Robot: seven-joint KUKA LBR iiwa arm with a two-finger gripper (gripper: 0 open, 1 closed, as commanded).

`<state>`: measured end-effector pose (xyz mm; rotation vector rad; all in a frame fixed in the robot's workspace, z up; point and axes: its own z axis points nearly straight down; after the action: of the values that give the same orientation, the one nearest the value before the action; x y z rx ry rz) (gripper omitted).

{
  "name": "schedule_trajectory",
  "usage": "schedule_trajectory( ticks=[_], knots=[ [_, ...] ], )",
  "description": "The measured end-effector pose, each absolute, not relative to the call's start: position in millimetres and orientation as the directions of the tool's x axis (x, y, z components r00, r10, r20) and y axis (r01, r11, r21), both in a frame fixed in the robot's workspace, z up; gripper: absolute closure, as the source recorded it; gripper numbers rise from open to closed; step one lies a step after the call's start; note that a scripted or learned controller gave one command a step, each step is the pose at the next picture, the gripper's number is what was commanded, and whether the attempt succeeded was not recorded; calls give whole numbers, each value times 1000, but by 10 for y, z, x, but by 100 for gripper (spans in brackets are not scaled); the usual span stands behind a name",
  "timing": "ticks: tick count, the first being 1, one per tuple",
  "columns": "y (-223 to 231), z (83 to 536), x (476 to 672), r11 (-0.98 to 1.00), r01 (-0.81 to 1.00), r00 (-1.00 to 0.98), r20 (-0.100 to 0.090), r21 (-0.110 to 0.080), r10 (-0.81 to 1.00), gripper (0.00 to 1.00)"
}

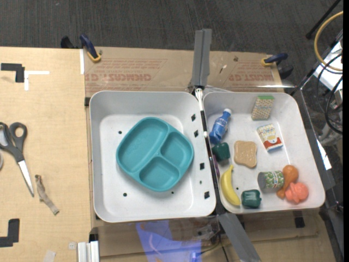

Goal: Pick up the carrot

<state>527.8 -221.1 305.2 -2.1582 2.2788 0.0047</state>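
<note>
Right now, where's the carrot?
The carrot lies in the right bin, near its front right corner, between the small can and the pink toy.

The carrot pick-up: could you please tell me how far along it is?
Nothing looks done: the carrot lies in the right bin, in its near corner between the green can and a pink toy. Nothing is under way at it. The approach, grasp and lift are all left.
</note>
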Motion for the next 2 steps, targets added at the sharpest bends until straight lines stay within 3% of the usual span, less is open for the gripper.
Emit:
schedule_trajectory(
  ticks=[1,2],
  knots=[
    [-2209,2989,4971,-339,-941,339,-5,-1,-941,100],
    [-2042,2608,5078,-827,-561,827,-4,-2,-561,100]
  ],
)
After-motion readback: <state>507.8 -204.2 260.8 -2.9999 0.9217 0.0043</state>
